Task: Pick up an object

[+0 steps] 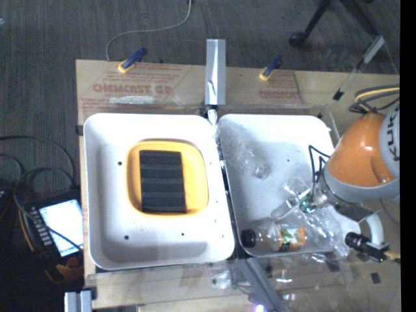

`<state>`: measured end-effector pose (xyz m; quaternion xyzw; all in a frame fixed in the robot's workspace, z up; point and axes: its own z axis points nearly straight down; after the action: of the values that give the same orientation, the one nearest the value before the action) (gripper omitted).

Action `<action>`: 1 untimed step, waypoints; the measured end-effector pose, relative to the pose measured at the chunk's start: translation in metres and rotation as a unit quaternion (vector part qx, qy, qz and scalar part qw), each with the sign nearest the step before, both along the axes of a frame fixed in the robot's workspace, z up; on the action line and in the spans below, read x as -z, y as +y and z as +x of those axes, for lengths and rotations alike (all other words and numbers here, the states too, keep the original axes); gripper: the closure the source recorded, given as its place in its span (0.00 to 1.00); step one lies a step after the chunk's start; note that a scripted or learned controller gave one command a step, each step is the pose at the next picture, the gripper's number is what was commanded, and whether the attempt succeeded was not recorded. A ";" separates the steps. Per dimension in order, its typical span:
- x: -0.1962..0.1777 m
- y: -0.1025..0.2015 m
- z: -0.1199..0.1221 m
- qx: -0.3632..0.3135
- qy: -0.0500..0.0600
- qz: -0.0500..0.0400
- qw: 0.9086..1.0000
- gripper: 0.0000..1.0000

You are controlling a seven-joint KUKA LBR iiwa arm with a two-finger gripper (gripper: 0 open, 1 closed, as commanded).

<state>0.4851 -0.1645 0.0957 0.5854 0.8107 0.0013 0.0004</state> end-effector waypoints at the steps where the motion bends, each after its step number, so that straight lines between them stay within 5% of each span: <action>1: 0.004 -0.020 0.033 0.141 -0.003 0.001 0.990 0.00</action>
<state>0.5177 -0.1842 0.0912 0.6937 0.7203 0.0041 0.0021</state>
